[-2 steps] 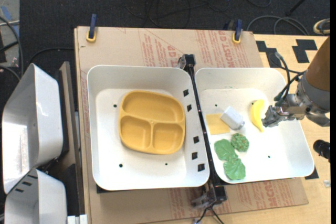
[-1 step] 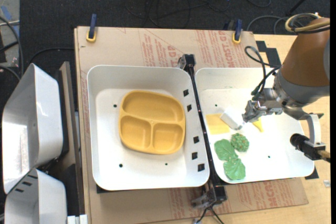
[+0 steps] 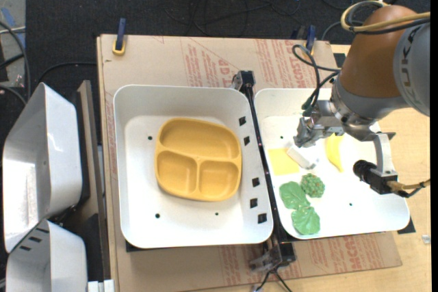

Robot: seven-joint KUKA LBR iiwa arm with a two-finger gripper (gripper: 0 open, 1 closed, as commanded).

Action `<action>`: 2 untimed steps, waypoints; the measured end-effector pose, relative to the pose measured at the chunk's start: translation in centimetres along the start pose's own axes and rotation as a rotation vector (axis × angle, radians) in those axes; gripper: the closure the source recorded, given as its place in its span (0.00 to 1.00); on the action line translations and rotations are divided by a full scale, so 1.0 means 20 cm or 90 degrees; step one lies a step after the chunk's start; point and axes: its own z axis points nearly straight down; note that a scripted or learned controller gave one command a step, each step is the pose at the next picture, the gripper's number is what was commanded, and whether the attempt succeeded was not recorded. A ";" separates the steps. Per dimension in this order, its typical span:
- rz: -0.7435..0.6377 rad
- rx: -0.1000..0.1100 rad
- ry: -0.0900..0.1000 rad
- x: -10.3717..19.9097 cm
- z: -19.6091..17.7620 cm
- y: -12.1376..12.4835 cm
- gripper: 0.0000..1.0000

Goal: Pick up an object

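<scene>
The right bin (image 3: 383, 215) holds several small items. They are a flat yellow square (image 3: 279, 161), a small white piece (image 3: 300, 158), a yellow wedge (image 3: 334, 152), a green broccoli-like lump (image 3: 313, 184) and two green leafy pieces (image 3: 293, 195) (image 3: 306, 221). My gripper (image 3: 306, 135) hangs low over the bin's upper left part. It sits just above the white piece, between the yellow square and the yellow wedge. I see nothing lifted by it.
A yellow divided plate (image 3: 198, 159) lies in the left bin (image 3: 130, 147). The arm's grey body and orange band (image 3: 376, 51) reach in over the right bin's far right side. A black fitting (image 3: 373, 176) sits at that bin's right. A divider with black clips (image 3: 256, 167) separates the bins.
</scene>
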 end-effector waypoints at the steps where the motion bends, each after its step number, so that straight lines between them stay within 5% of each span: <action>1: 0.001 0.000 0.000 0.25 0.03 0.14 1.00; 2: 0.001 0.001 -0.001 0.50 0.07 0.20 1.00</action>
